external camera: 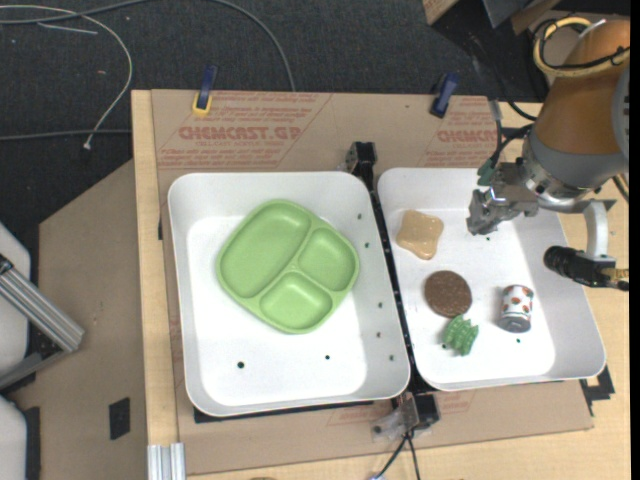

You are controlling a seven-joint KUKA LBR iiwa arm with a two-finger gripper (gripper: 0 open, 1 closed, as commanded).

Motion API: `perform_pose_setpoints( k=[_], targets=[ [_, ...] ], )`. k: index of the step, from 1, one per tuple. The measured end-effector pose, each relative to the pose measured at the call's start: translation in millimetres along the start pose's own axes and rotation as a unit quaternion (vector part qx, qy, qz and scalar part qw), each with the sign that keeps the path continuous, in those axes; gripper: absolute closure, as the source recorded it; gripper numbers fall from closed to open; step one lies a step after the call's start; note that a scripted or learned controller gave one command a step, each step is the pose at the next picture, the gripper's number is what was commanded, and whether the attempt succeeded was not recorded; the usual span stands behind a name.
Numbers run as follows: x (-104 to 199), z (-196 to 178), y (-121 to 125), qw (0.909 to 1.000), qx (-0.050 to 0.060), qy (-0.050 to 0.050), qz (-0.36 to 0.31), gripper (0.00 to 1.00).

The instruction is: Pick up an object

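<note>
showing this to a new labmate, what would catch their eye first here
The big green divided plate in the left bin stands out most. Next comes the grey and orange arm reaching in from the right, its pincer over the right bin, near a tan lump, a brown disc, a small can and a green toy.

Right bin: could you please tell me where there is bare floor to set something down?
In the right bin, bare floor lies along the near rim and below the claw. The tan piece, brown disc, green toy and can crowd its left-centre.
</note>
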State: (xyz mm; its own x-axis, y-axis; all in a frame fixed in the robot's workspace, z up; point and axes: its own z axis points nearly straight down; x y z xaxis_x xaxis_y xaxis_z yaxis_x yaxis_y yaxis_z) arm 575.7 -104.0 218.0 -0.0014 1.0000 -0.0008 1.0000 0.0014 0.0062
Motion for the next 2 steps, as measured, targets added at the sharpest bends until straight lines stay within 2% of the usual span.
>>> perform_pose_setpoints(
  k=[1, 2],
  targets=[
    [-11, -56, 1, 1.0000, 0.000, 0.000, 0.000, 1.00],
    [46, -59, 2, 1.0000, 0.002, 0.001, -0.002, 1.00]
  ],
)
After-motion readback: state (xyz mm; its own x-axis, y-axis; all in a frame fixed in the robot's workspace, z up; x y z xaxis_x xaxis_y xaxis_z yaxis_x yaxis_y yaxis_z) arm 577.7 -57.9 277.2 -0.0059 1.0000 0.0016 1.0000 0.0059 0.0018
